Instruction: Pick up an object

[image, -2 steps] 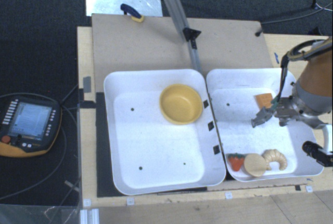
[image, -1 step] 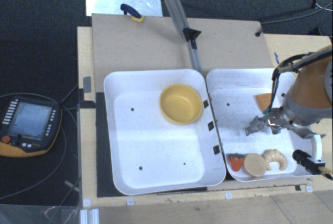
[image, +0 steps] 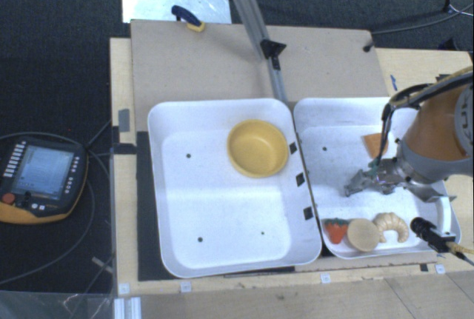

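Near rim of right bin [image: 348,254]: a red-orange strawberry-like piece [image: 337,230], a round beige disc [image: 363,234] and a croissant-shaped piece [image: 392,225] in a row, the disc touching both neighbours. Gripper [image: 354,187] sits low over the bin floor just beyond them; fingers look spread, nothing between them. Orange wedge [image: 374,143] farther back. Yellow bowl [image: 257,148] upright in left bin [image: 222,251].

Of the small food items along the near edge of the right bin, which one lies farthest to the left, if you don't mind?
The red strawberry-like piece, beside the bin's left wall; the round beige piece and the pale croissant sit further right.
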Robot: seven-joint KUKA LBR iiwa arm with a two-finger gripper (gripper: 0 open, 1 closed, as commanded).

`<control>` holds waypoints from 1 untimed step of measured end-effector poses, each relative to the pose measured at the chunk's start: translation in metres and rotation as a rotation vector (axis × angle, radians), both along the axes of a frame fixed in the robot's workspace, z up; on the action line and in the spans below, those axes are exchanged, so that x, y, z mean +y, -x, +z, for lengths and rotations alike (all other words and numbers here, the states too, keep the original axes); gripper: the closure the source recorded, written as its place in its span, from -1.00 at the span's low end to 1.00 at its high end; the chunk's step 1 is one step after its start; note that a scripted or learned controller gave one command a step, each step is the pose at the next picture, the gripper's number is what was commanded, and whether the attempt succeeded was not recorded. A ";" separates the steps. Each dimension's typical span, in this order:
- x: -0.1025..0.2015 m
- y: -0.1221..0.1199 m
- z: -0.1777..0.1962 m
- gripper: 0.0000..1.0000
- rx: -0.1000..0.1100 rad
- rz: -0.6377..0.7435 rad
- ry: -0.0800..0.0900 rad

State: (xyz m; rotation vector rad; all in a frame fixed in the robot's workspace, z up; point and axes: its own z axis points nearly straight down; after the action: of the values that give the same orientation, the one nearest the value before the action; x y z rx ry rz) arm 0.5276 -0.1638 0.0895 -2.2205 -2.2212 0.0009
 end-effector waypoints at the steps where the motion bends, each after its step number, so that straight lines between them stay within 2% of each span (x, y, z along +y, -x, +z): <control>1: 0.000 -0.001 0.011 1.00 -0.002 0.000 0.000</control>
State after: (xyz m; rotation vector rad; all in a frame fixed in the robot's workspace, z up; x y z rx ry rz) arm 0.5281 -0.1641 0.1007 -2.2221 -2.2221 -0.0009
